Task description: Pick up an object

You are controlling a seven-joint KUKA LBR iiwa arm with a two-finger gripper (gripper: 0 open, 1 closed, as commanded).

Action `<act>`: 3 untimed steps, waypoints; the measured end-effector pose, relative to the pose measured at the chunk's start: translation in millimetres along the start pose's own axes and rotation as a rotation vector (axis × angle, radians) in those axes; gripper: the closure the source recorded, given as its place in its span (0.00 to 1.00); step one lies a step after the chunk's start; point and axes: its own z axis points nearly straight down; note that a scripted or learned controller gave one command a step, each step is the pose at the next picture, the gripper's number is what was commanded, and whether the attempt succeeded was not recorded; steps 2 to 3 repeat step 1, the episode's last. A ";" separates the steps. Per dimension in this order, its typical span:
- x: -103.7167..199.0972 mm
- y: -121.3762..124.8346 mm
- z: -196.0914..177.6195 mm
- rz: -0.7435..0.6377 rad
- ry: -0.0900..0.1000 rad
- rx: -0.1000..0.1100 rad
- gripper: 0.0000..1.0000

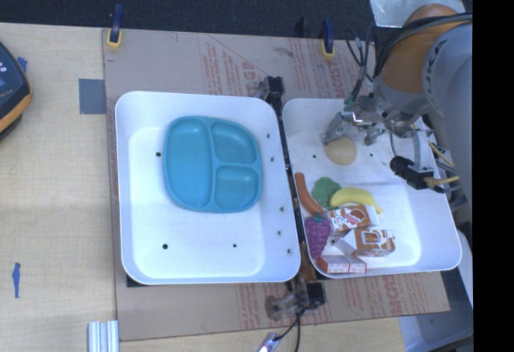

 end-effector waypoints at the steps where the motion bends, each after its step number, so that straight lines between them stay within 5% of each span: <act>1: 24.6 -73.5 0.4 -0.001 -0.001 0.002 0.00; 3: 24.6 -73.5 0.4 -0.001 -0.001 0.002 0.00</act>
